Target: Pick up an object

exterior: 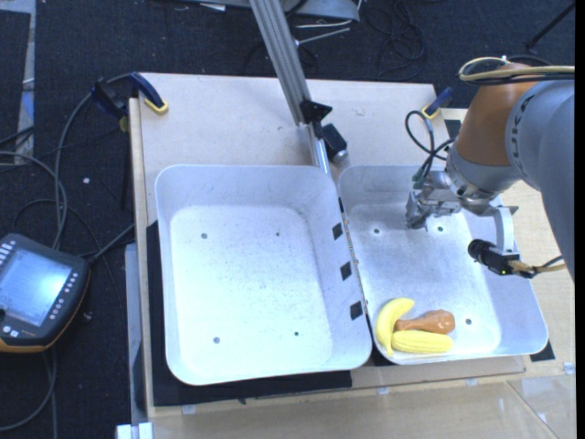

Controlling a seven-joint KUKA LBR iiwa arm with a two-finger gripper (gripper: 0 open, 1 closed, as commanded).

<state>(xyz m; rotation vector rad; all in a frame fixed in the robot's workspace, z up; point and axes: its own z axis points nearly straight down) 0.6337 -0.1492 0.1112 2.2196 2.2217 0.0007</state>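
We see a banana, a corn cob and a brown toy bunched at the near edge of the right bin. The arm leans in from the right. Its claw hangs far from them, over the bin's far end.

Two shallow white bins sit side by side: a left bin and a right bin. The right one holds three objects: one banana, one corn cob, one brown drumstick-like piece.
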